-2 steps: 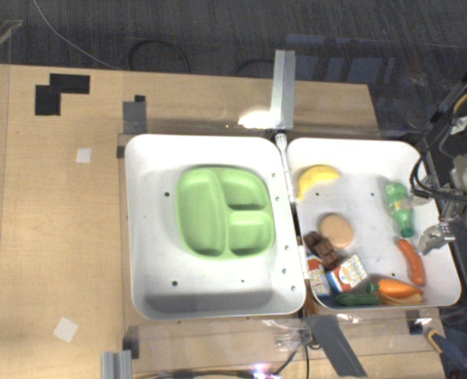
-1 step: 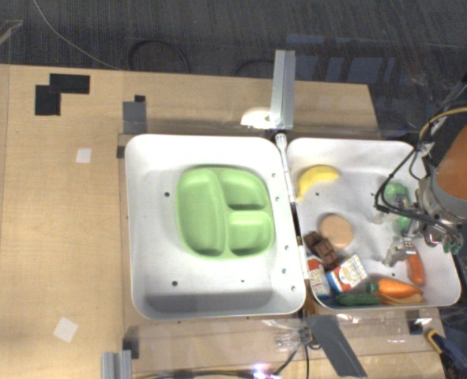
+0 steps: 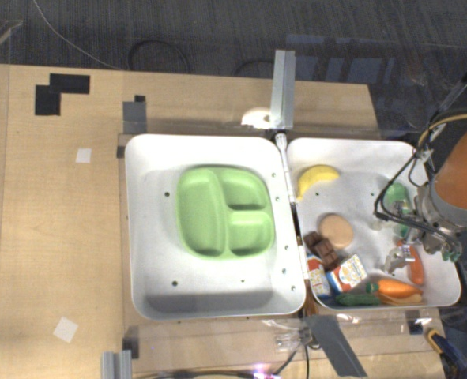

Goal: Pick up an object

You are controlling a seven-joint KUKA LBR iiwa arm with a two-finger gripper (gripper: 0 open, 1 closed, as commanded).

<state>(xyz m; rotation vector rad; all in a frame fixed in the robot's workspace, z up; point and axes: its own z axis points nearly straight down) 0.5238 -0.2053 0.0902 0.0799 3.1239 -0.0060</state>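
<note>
The right bin (image 3: 352, 155) holds several small items. A yellow banana-shaped piece (image 3: 317, 178) lies at its far left. A round tan piece (image 3: 337, 230) sits mid-bin beside a brown block (image 3: 322, 247). Near the front lie a red-and-white carton (image 3: 348, 272), a green stick (image 3: 357, 298) and an orange carrot (image 3: 399, 290). My gripper (image 3: 403, 255) hangs low over the bin's right side, just left of a small orange-red piece (image 3: 416, 272). A green item (image 3: 396, 193) sits behind the wrist cables.
The left bin (image 3: 154, 290) carries a light green divided plate (image 3: 222, 211). A metal post (image 3: 282, 93) stands behind the wall between the two bins. The arm's orange band (image 3: 462, 172) overhangs the right bin's right edge.
</note>
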